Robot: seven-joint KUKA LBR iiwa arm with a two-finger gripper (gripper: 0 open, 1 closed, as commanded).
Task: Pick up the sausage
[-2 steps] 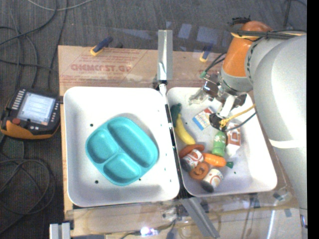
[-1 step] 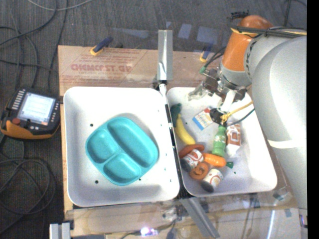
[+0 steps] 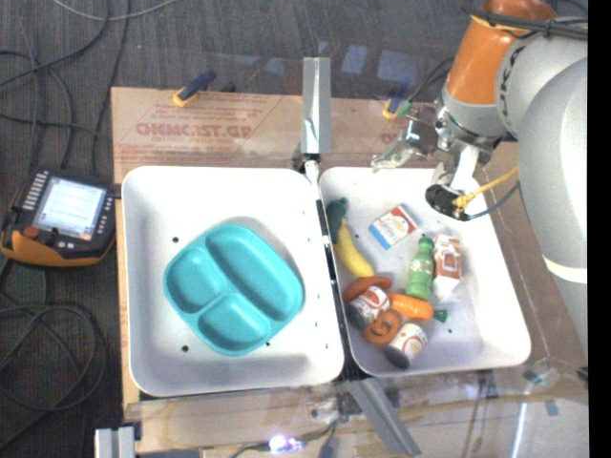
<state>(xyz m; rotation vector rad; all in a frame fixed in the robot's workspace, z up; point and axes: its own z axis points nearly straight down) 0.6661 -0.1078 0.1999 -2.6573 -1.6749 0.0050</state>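
The sausage (image 3: 367,285) is a reddish-brown curved piece lying in the right bin (image 3: 496,284), just below the banana (image 3: 349,254) and resting against a small can (image 3: 373,304). My gripper (image 3: 396,153) hangs above the back rim of the right bin, well up and to the right of the sausage, with nothing seen in it. The grey arm with its orange band (image 3: 482,55) comes in from the upper right.
Around the sausage lie a carrot (image 3: 413,305), a green bottle (image 3: 420,267), a small carton (image 3: 447,259), a red-and-white box (image 3: 393,226), a brown ring-shaped item (image 3: 383,329) and another can (image 3: 409,343). The left bin (image 3: 153,351) holds a teal divided plate (image 3: 235,286).
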